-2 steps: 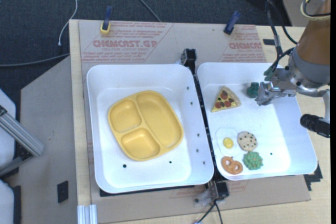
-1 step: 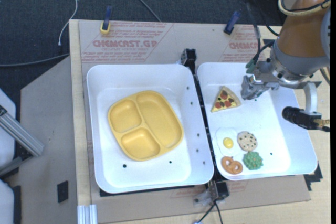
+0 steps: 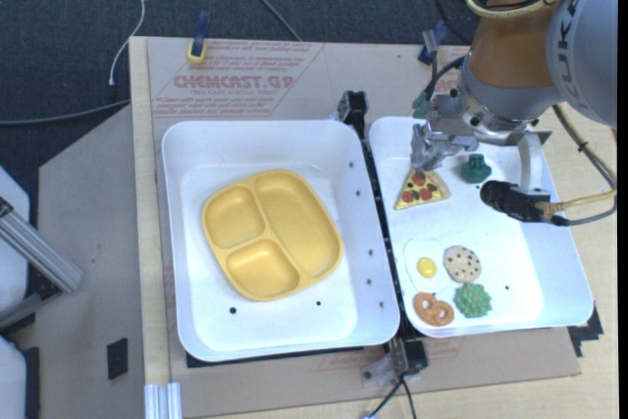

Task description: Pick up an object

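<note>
- Pretzel sits at the near edge of the right bin, closest to the camera, with a bright green leafy toy just beside it on the right.
- Pizza slice, the piece nearest the tool, lies flat in the far half of the right bin, close to the bin's left wall, point toward the far side.
- Gripper hangs directly over the far tip of the pizza slice; contact is unclear, and I cannot tell how far open it is or whether it has hold of anything.
- Dark green toy lies just right of the gripper, apart from the pizza slice.
- Fried egg and speckled cookie sit side by side between the pizza slice and the pretzel.
- Left bin holds a yellow divided plate, three compartments, lying flat near its middle.
- Both bins rest on a cardboard sheet with red lettering; a blue and yellow clamp grips its far edge.
</note>
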Robot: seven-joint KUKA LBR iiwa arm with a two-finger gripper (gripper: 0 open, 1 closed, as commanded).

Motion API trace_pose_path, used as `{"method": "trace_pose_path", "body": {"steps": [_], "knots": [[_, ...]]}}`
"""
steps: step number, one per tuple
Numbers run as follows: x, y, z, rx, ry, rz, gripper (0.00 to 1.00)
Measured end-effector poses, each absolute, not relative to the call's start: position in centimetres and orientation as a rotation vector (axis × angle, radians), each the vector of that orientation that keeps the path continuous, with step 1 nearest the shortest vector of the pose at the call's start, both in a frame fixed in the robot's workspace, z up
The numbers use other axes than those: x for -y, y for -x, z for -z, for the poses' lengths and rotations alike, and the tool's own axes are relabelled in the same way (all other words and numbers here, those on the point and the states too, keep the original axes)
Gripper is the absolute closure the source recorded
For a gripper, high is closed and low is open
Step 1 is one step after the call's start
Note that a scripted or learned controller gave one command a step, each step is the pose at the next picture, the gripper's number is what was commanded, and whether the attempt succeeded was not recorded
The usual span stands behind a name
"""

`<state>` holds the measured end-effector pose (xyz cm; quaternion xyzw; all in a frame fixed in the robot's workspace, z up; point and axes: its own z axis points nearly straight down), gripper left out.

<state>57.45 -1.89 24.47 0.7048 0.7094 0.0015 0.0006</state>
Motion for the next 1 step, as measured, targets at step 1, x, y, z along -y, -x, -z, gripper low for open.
{"method": "trace_pose_path", "body": {"steps": [1], "knots": [[-2.73,-58.77,-23.30,-2.226,-2.216,-0.003,1.00]]}}
